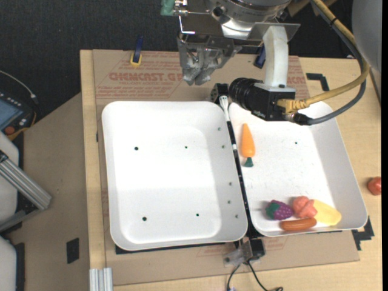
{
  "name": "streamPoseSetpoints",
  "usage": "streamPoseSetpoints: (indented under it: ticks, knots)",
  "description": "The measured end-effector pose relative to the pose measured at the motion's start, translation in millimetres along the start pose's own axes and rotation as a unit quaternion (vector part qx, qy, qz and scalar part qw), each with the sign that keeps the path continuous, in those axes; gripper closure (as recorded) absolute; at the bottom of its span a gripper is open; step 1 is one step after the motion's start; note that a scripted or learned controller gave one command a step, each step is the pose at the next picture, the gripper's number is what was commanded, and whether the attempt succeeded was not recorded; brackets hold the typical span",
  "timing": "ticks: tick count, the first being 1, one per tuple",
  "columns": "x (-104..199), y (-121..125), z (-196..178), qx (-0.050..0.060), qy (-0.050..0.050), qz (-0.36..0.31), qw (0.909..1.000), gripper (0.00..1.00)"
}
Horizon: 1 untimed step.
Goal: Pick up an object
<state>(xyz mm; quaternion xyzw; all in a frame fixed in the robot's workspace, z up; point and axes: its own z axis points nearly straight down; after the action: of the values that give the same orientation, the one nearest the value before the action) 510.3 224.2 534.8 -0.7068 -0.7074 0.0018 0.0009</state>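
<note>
Uppermost, gripper (200,73): is being held at the far side of the bench, over the cardboard sheet (109,77), just beyond the far rim of the left bin and near the seam between the two bins.
Gripper state: cannot be told from this slanted view; wide or narrow is not being resolved.
Arm: is being shown as a grey body reaching in from the upper right, above the far rim of the right bin.
Carrot (247,139): nearest candidate object; is being shown lying in the right bin (303,162), close to that bin's left wall, orange body towards the far side and green top towards the near side, well apart from the gripper.
Near-corner cluster: is being shown in the same bin, along its near wall, far from the gripper.
Purple grapes (279,210): are being shown at the cluster's left end.
Pink piece (305,207): is being shown just right of the grapes, touching or nearly touching them.
Yellow piece (328,214): is being shown at the cluster's right end.
Red sausage (298,224): is being shown lying along the near wall, in front of the other three.
Left bin (163,174): white floor with a few small dark dots is being shown.
Blue and yellow clip (137,54): is being shown on the cardboard's far edge, left of the gripper.
Orange item (374,186): is being shown outside the right bin, at the view's right side.
</note>
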Motion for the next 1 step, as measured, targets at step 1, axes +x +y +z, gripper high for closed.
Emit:
streamPoseSetpoints:
  ticks: [1]
  knots:
    - [-0.1,-32.2,57.2,0.001,-0.001,0.000,1.0000,1.00]
